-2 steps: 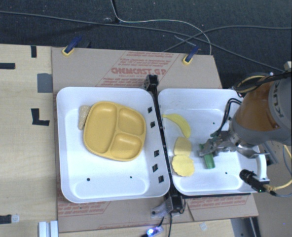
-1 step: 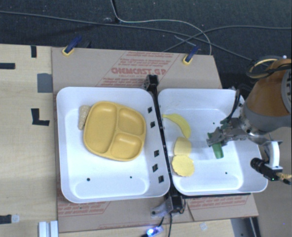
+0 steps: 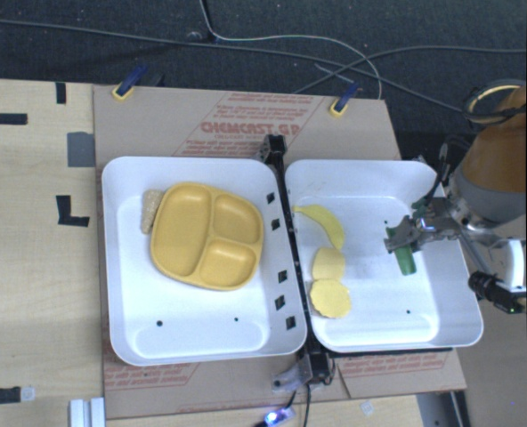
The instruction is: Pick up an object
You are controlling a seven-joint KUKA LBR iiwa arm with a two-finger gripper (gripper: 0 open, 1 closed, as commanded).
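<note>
- Red printing is running across the cardboard sheet (image 3: 246, 123) under the two bins, at about twelve o'clock from the left bin (image 3: 121, 238); its largest line is looking like "CHEMCAST GP", though blur is making this uncertain.
- Smaller red lines around that word are staying too blurred to read.
- More red print is showing on the cardboard's six o'clock edge, illegible.

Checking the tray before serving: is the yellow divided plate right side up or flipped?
Right side up: the yellow divided plate shows its three hollow compartments facing the camera.
</note>
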